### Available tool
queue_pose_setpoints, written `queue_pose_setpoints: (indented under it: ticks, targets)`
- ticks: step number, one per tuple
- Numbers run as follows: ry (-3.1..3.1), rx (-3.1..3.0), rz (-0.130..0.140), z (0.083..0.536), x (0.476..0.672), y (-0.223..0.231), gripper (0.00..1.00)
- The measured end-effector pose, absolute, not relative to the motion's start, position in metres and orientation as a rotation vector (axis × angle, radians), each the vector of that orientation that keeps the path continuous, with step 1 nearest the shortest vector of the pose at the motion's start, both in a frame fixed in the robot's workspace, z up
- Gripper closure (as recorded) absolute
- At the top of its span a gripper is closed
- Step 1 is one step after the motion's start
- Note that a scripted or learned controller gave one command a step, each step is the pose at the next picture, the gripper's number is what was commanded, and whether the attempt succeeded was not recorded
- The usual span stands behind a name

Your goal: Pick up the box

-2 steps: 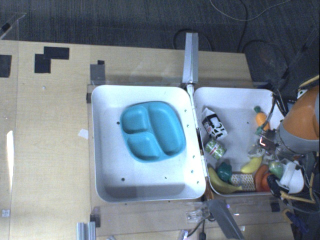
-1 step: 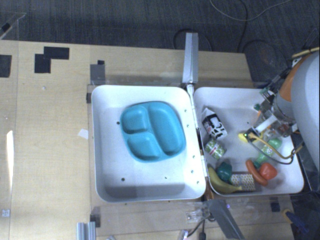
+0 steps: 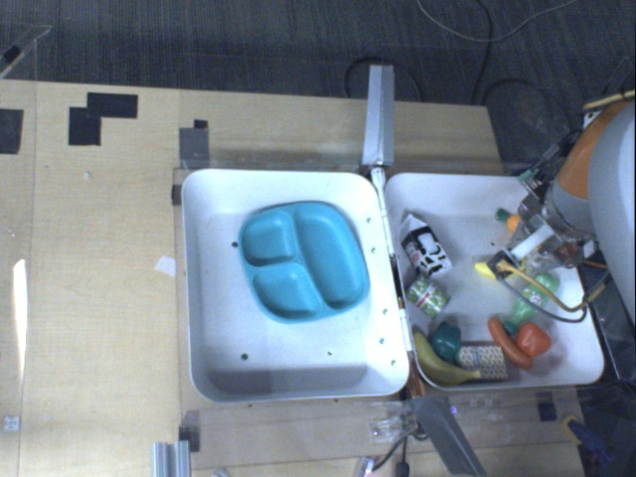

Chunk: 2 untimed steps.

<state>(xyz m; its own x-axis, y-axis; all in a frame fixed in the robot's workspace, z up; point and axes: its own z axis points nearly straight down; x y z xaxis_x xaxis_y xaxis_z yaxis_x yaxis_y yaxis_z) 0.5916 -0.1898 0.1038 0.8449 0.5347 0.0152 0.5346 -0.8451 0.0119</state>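
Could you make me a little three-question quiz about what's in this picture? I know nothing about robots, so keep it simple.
1. True or false: the blue divided tray lies in the right bin.
2. Which lies nearest the wall between the two bins? A) the black-and-white box B) the orange-red toy C) the gripper
3. Fill in: the yellow banana lies near the right bin's ______ corner, front-left or back-right?

Key:
1. False; it lies in the left bin.
2. A; the box lies close to the dividing wall, with a small green can just in front of it.
3. Front-left.
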Motion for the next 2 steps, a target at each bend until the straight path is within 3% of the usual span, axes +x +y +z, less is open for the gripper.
queue_pose_setpoints:
  ticks: [1,2]
  targets:
    - [0.889,3.005,0.03,0.115,0.593,-0.188,1.0]
    - [0.934,2.994,0.022,0.092,0.57,-0.204,1.0]
